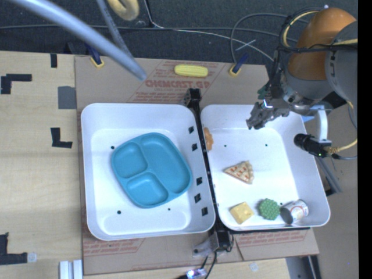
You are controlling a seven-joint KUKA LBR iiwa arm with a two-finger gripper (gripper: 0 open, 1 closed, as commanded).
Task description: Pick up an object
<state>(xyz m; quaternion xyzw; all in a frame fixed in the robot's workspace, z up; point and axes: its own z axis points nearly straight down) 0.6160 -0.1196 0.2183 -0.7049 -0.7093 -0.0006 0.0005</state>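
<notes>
Approach step: hand (256,121), width unclear, hovers beyond pizza slice (240,172); next it must descend onto it

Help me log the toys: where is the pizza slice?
The pizza slice lies mid right bin, above the yellow block.

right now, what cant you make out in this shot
- Gripper, camera view: dark, small and seen from above, so its state is unclear.
- Orange item at the right bin's left wall: half hidden by the divider, identity unclear.
- Silver object, bottom right corner: too small to identify.
</notes>
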